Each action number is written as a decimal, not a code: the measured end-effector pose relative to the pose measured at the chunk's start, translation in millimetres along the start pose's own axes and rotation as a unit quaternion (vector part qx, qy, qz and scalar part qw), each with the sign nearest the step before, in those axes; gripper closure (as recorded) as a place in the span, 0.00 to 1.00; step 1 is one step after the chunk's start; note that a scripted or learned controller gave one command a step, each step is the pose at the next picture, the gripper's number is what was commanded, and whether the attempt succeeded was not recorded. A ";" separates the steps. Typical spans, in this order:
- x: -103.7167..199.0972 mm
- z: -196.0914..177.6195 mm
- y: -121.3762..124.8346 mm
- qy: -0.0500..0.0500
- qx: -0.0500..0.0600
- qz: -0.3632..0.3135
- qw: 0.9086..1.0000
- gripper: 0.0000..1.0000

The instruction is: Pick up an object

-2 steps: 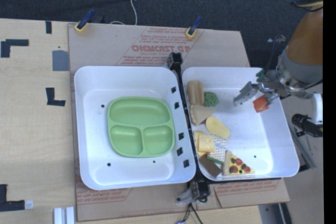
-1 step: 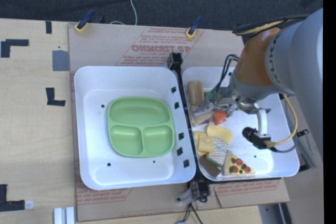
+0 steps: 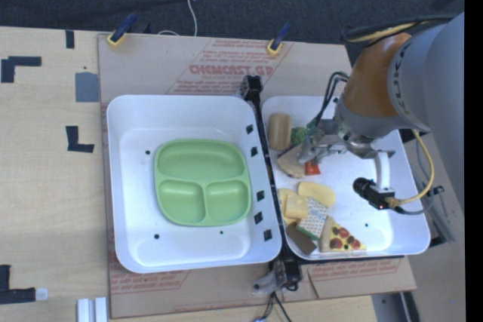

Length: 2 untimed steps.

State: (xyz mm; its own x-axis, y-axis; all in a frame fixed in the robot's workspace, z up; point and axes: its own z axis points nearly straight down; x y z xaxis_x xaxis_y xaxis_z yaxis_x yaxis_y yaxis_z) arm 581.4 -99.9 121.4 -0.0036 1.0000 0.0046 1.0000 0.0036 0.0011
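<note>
- The end effector [image 3: 311, 156] sits low in the right bin [image 3: 392, 234], among toy food near its left wall; I cannot tell its state
- Just beside it: a tan bread roll [image 3: 280, 130], something green [image 3: 300, 135], a beige slice [image 3: 290, 163]
- Pizza slice [image 3: 339, 237] lies nearer the front (well apart)
- The left bin [image 3: 128, 237] holds a green divided plate [image 3: 202, 182]

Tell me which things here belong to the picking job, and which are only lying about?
Belong to the job:
gripper
toy food pieces
right bin

Lying about:
green divided plate
left bin
two clamps
</note>
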 end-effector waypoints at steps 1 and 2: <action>0.0 0.6 -0.2 0.000 0.000 0.000 1.000 0.00; -21.3 35.9 33.6 -0.002 -0.003 0.000 1.000 0.00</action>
State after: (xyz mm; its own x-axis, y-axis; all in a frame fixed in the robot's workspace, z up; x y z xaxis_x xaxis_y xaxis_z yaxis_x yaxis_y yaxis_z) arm 615.1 -120.9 85.4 -0.0031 1.0000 0.0003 1.0000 0.0031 0.0061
